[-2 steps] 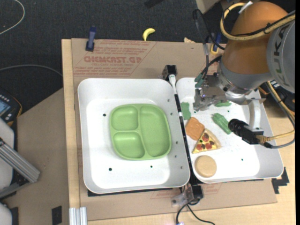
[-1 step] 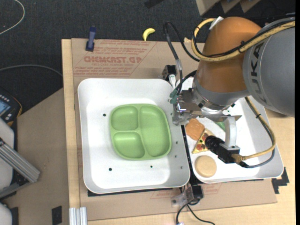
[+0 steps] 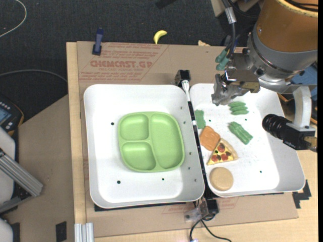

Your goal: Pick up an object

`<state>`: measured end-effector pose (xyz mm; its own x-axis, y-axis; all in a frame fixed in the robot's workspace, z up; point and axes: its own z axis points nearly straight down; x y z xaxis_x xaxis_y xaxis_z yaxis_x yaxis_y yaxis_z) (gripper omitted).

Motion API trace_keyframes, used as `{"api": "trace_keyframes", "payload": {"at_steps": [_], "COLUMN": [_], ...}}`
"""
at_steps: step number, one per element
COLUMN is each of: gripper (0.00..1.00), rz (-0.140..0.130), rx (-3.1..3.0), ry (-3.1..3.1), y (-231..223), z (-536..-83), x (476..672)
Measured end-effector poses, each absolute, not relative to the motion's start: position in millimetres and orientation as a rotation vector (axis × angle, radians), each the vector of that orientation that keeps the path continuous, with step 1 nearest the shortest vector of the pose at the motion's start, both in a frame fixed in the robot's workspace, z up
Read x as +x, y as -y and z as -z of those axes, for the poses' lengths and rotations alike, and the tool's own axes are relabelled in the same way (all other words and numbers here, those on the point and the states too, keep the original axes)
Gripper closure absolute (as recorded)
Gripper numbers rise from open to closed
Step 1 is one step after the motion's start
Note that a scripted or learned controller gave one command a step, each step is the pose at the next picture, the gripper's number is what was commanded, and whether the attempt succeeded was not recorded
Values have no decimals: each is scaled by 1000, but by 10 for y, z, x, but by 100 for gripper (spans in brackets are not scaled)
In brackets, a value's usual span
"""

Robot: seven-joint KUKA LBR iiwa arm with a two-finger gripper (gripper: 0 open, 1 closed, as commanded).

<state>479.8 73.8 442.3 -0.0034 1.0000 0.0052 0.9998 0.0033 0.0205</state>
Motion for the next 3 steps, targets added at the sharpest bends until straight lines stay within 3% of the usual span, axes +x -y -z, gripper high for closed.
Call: {"api": "trace_keyframes", "payload": {"at_steps": [1,3], "gripper": [100,100], "rz": [8,8], "rx": [2227,2229], "ry": [-2222,-2221], "y": [-706,-115], "z": [-3709,-2643], "x": [4789,4786]}}
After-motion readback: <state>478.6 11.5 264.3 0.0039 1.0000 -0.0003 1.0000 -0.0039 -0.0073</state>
